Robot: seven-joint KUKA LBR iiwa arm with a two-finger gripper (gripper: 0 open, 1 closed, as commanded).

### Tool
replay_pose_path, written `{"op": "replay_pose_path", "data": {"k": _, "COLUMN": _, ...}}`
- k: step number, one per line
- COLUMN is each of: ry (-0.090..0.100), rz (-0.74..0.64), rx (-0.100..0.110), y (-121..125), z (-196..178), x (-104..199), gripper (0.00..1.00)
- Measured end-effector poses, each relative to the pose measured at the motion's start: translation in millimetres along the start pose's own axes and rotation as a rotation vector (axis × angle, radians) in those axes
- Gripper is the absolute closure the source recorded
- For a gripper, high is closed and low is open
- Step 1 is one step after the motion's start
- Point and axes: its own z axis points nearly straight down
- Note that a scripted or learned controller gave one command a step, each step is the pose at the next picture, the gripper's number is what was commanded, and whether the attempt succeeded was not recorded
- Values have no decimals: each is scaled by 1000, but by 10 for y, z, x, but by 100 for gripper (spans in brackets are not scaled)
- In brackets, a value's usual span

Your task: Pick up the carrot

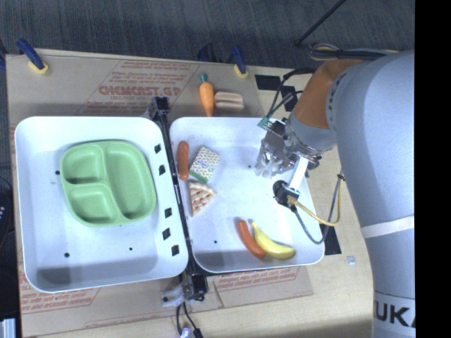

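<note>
The carrot is being shown outside both bins, lying on the cardboard sheet just behind the back rim of the right bin, leaf end pointing away from that bin. A small tan and brown block is lying just beside it on the right.

Proceeding from the left: the left bin is being occupied by a green divided plate. In the right bin, an orange-red sausage is lying along the left wall, with a patterned packet just beside it and a waffle-patterned wedge below that. Near the front wall, a second sausage is being touched by a banana.

The gripper is being held over the right part of the right bin, well apart from the carrot. Whether its fingers are released or clenched cannot be told. A yellow cable is hanging beside the wrist.
</note>
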Motion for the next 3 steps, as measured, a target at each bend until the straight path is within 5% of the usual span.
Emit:
{"op": "replay_pose_path", "data": {"k": 1, "ry": -1, "rz": -212, "rx": -10, "y": -75, "z": -1337, "x": -127, "gripper": 100}}
{"op": "replay_pose_path", "data": {"k": 2, "ry": -1, "rz": -265, "rx": -6, "y": -372, "z": 352, "x": 46, "gripper": 100}}
{"op": "replay_pose_path", "data": {"k": 3, "ry": -1, "rz": -254, "rx": -10, "y": -665, "z": -1063, "x": -341, "gripper": 100}}
